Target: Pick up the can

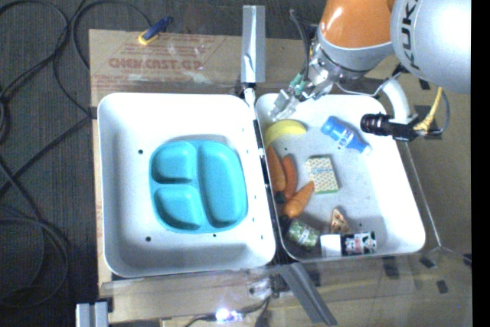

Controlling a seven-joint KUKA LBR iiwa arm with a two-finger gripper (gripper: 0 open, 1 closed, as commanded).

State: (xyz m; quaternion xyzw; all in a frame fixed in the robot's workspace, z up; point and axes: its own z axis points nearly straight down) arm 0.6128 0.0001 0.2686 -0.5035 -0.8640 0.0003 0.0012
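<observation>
A small dark green can lies on its side near the front left corner of the right bin. My gripper hangs over that bin's back left corner, just above a yellow fruit. It is far from the can, with nothing seen in it. A blue cylinder with a white end lies at the back middle of the bin, to the gripper's right.
The right bin also holds two orange carrot-like pieces, a checked sponge, a small brown item and a white bottle beside the can. The left bin holds a blue divided tray.
</observation>
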